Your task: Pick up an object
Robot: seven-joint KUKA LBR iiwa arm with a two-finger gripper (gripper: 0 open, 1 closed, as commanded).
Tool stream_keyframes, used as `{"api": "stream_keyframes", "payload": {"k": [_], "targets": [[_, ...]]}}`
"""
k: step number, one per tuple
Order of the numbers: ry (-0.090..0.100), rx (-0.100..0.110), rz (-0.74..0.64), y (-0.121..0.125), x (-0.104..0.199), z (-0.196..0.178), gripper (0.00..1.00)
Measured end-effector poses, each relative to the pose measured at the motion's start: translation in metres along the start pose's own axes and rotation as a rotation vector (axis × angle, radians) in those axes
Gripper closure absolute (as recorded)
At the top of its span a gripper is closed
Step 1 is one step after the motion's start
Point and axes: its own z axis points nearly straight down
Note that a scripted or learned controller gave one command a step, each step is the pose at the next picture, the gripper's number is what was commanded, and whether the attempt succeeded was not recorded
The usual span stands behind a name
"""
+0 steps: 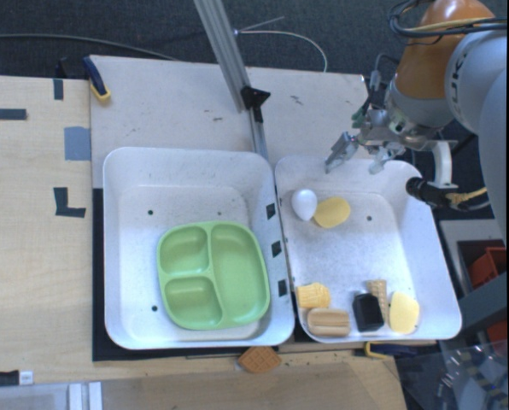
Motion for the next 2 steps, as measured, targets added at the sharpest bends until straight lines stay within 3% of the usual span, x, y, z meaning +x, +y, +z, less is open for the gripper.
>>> {"api": "stream_keyframes", "payload": {"k": [1,2], "targets": [[0.000,0.001,-0.001,0.009,0.005,0.056,0.00],[0.000,0.000,0.000,0.002,0.010,0.103,0.00]]}}
